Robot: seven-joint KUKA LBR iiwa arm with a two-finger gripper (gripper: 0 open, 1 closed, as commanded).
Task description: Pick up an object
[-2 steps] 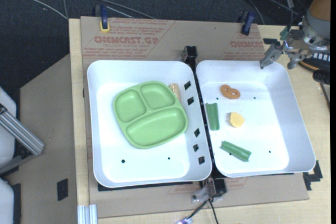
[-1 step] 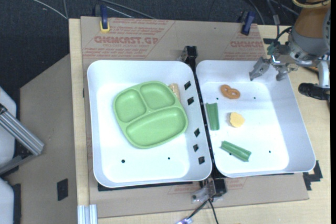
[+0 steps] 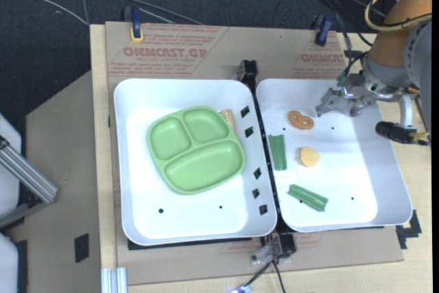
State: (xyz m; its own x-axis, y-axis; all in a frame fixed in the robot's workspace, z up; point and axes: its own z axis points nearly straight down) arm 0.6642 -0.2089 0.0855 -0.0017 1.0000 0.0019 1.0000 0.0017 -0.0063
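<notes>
2 white bins sit side by side on the bench; the left bin (image 3: 137, 209) carries a green divided plate (image 3: 197, 149) near its middle; the right bin (image 3: 384, 175) holds 4 small pieces. My gripper (image 3: 337, 104) hangs over the right bin's far edge, fingers spread apart, gripping nothing. A green stick (image 3: 278, 151) lies along the left edge; another green piece (image 3: 308, 197) near the front; a brown pretzel (image 3: 300, 121) just left of my gripper; a yellow chunk (image 3: 309, 157) mid-bin.

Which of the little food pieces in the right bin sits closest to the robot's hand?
The brown pretzel-shaped piece, just left of the hand; the yellow lump and both green sticks lie farther off.
</notes>
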